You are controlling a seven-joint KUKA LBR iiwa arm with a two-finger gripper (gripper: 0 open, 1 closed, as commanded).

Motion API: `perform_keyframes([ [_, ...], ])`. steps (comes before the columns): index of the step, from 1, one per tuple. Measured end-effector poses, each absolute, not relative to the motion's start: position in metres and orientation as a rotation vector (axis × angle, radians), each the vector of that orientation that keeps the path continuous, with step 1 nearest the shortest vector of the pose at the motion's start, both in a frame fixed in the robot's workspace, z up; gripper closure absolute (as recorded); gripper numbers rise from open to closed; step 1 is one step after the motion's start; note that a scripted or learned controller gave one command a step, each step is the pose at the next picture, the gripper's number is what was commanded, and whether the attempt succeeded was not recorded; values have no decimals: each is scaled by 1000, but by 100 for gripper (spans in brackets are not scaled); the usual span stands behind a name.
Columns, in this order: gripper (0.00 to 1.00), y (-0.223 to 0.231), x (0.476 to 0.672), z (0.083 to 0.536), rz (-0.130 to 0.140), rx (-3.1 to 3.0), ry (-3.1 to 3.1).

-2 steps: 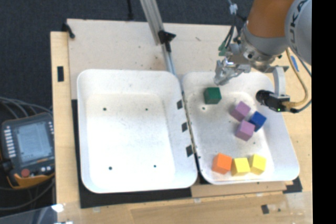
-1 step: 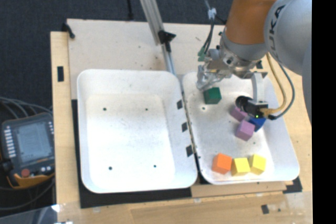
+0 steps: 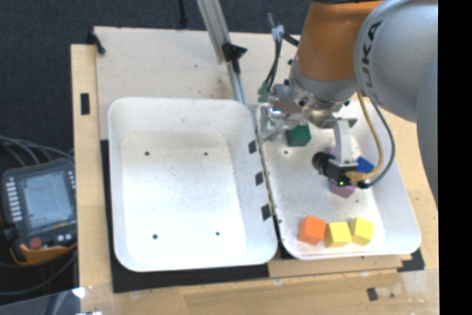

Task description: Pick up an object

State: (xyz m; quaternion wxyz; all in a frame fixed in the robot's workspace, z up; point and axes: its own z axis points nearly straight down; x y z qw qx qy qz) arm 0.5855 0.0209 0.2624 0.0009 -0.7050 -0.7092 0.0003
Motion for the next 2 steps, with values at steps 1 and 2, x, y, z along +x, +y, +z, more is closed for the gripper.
perform_keyframes([
  [1, 100, 77, 571, 253, 1, -2212, -2228],
  [2, 0, 74, 572, 253, -1, -2221, -2221],
])
